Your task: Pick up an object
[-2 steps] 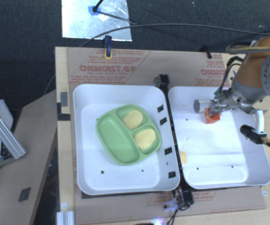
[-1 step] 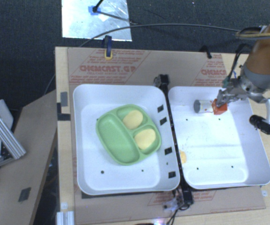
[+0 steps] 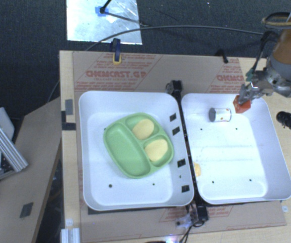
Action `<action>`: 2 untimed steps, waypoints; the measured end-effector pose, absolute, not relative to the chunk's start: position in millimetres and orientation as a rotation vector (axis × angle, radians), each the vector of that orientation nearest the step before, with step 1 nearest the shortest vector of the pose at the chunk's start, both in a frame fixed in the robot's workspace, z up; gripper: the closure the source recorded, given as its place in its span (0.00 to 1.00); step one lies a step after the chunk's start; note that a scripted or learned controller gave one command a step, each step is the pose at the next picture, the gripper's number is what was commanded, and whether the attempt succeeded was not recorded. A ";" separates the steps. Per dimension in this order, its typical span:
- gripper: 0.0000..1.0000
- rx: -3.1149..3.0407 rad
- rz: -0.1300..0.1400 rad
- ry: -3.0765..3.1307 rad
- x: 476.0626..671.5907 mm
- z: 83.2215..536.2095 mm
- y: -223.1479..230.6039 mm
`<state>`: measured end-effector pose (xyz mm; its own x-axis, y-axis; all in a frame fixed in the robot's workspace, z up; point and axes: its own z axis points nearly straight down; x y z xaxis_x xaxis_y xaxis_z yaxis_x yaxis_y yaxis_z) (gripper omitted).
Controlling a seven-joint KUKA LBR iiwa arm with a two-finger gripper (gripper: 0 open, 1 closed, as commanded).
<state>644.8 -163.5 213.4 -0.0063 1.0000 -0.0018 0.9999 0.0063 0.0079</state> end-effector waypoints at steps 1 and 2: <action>1.00 2.209 0.007 2.223 646.6 268.4 -163.7; 1.00 2.211 0.003 2.231 629.9 273.4 -114.6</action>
